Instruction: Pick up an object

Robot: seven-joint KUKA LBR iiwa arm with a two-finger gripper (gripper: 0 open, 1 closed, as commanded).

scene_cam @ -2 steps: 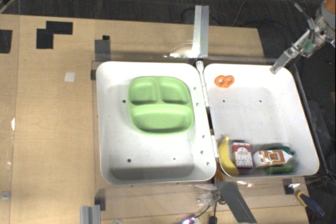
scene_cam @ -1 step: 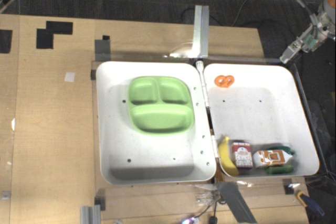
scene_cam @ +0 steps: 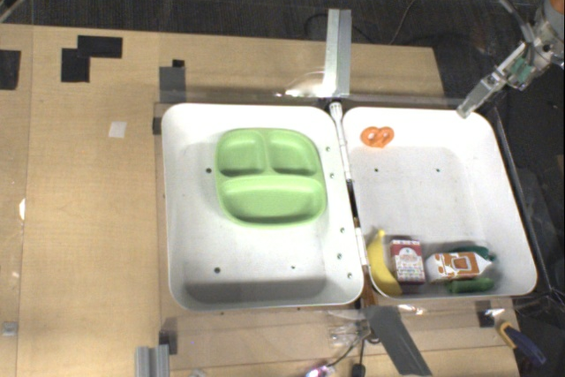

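The small orange pretzel-shaped toy [scene_cam: 378, 137] lies flat in the upper left corner of the right-hand shallow white bin [scene_cam: 441, 181], its slightly longer axis running left to right across the frame, close to the bin's top wall and to the divider between the two bins. Along the lower edge of the same bin a row of things sits packed together: a yellow banana [scene_cam: 380, 264] curved and standing roughly top to bottom at the left, a small red and white carton [scene_cam: 405, 261] just beside it, a brown and white carton [scene_cam: 457, 264] lying on its side with its long axis left to right, and a green pepper-like piece [scene_cam: 470, 284] under that carton's lower edge. The middle of this bin is bare white floor, so the pretzel stands well apart from the lower row. The left-hand white bin [scene_cam: 190, 190] holds a green plastic plate with three compartments [scene_cam: 268, 175], set right of centre in its upper half. The arm's two-finger gripper [scene_cam: 481, 94] hangs in the upper right of the frame, pointing down and to the left, its tip over the right bin's top right corner; whether it is open or closed cannot be told, and nothing is seen in it.
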